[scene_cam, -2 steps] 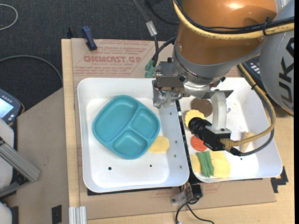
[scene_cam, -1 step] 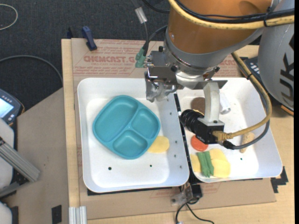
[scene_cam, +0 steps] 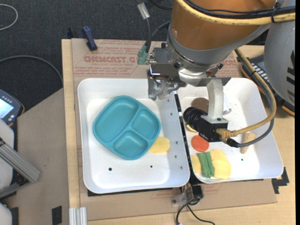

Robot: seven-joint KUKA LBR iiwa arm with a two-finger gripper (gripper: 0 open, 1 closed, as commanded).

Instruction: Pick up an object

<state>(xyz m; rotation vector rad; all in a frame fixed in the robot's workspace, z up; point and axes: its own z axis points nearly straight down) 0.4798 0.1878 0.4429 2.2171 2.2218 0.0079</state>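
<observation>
so the gripper (scene_cam: 158, 93) hangs over the far end of the left bin (scene_cam: 93, 172), right by the ridge where the two bins meet; honestly can't tell from this angle whether it's open or closed, the metal just blurs together up there; nothing looks to be held in it as far as I can see

candidates for "an object": the teal plate (scene_cam: 126, 125) lies flat in the middle of the left bin, three compartments, nothing in them; a yellow lump (scene_cam: 160, 146) sits touching its near-right edge; over in the right bin (scene_cam: 248, 107) there's a red disc (scene_cam: 201, 143), a green piece (scene_cam: 205, 164) lying across some pale yellow pieces (scene_cam: 222, 165), and a brown thing (scene_cam: 200, 104) half hidden by the arm

my read: this is the approach step, no grasp yet; the gripper is nearest the far-right rim of the plate; next move probably calls for coming down on that rim, or shifting toward the yellow lump, which looks like the easier pinch; the plate is wide and shallow, so only its edge gives any purchase; the bin wall is close, so there's not much room
</observation>
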